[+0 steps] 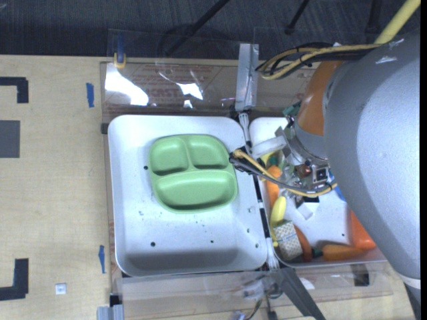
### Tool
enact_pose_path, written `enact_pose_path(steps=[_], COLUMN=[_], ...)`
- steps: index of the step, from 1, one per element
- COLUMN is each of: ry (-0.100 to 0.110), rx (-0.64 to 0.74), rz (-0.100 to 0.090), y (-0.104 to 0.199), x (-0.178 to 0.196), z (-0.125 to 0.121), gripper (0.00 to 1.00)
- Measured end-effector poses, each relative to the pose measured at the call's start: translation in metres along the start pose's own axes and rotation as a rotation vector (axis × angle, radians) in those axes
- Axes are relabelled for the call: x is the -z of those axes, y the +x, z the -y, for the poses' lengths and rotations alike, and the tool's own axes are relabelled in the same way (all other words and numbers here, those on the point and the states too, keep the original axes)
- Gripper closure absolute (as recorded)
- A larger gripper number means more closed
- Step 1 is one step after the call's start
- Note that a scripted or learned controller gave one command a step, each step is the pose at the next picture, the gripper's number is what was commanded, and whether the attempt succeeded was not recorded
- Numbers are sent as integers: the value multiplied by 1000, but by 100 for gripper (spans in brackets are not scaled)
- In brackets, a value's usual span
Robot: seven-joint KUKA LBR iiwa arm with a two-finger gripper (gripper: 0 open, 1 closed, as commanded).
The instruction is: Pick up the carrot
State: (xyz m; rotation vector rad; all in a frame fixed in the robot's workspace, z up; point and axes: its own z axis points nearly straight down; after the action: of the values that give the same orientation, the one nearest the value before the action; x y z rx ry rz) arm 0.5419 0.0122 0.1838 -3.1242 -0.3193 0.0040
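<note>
Arm (373, 145) crowds carrot (341, 251) (beside banana (278, 209)) — jaws' state perhaps hidden, cannot tell.

Grey arm (380, 152) from the right, bent low, gripper (297, 179) downward.

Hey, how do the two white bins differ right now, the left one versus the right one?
The left bin shows nearly its whole floor; the right bin is largely covered by the grey arm. The left bin holds one green divided plate; the right bin holds a clutter of small items, including a carrot and a yellow piece. Both are shallow, white and set side by side.
</note>
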Motion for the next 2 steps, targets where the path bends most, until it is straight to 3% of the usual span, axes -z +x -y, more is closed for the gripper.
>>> enact_pose_path(steps=[1, 2], ry=[0, 0], rx=[0, 0], rz=[0, 0], y=[0, 0], x=[0, 0], z=[0, 0], gripper=[0, 0])
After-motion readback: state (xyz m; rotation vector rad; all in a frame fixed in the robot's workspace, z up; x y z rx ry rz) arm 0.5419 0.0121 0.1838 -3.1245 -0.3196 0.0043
